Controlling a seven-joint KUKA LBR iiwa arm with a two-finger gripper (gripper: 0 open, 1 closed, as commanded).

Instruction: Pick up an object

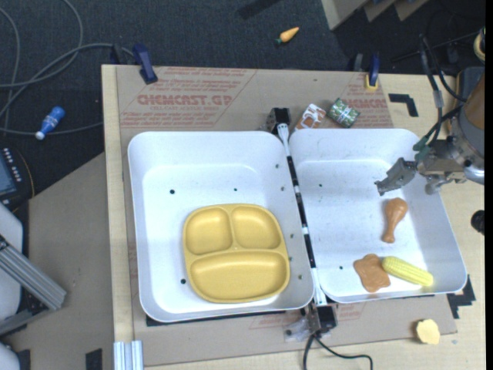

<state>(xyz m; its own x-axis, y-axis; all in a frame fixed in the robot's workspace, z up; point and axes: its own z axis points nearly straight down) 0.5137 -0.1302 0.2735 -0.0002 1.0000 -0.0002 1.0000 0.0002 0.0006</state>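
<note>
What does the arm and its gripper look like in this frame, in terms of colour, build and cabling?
The gripper is grey metal, ending in dark, narrow, angular fingers. Behind it sits a blocky grey wrist housing with lighter patches. Dark cables loop down to it from above. Further back on the arm a tan-orange part shows at the frame's right side. No markings are legible.

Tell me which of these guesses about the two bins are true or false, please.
1. The yellow tray sits in the left bin. True.
2. The drumstick is in the left bin. False: it lies in the right bin.
3. The corn lies in the right bin near its front edge. True.
4. The gripper holds the drumstick. False: it hovers above the drumstick, holding nothing.
</note>
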